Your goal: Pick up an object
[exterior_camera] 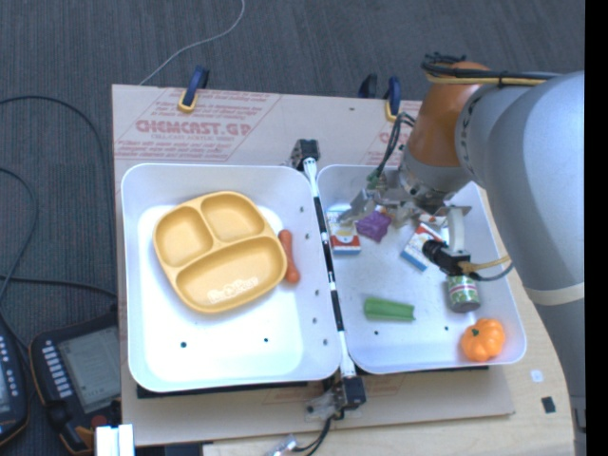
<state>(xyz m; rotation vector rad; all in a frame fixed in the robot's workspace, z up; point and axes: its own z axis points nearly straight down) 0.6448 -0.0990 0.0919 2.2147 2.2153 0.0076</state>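
Note:
My gripper (pixel 389 207) hangs low over the back of the right bin (pixel 427 354), under the orange band of the arm. A small purple block (pixel 372 226) lies directly beneath it; whether it is touched I cannot tell. Next to it sit a red and white box (pixel 344 241) on the left and a blue and white carton (pixel 416 251) on the right. Further forward lie a green pod (pixel 389 309), a small can (pixel 463 294) and an orange pumpkin (pixel 483 339).
The left bin (pixel 152 350) holds a yellow divided plate (pixel 220 250), with an orange sausage-shaped piece (pixel 290 256) at its right wall. A ridge with clamps (pixel 323 255) separates the bins. The grey arm (pixel 532 160) covers the right bin's far right corner.

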